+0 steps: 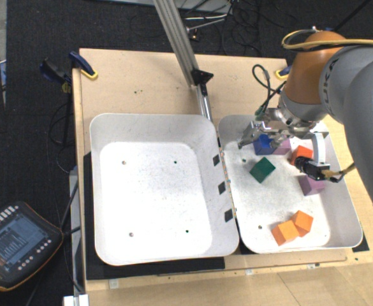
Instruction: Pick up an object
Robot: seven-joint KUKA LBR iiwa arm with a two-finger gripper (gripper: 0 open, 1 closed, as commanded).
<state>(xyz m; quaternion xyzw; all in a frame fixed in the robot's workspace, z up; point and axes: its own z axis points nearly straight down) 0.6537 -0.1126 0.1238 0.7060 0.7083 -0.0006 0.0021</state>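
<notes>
Two shallow white plastic bins sit side by side on a pale wooden bench [141,85]; the left bin [151,187] shows a bare speckled floor, and the right bin [339,225] carries all the loose pieces. Counted there: one dark green block [262,169] near the middle of the bin, two orange blocks touching each other near the front edge, the larger [284,232] to the left and the smaller [303,221] to its right, one purple block [312,185] toward the right wall, one blue block [263,146] at the back, a further orange piece [303,152] and a pinkish-purple piece [282,148] just beside the blue one, both partly hidden. The grey arm with its orange band [310,69] reaches in from the right, and its pincer [267,132] hangs low at the back of the right bin, directly over the blue block; whether it is spread or pinching anything cannot be told from this angle. A slanted metal rail [176,34] crosses the back of the bench, two blue-and-yellow clamps [78,65] grip its left corner, and a handheld control pendant with a screen [14,241] lies on the dark floor to the left.
</notes>
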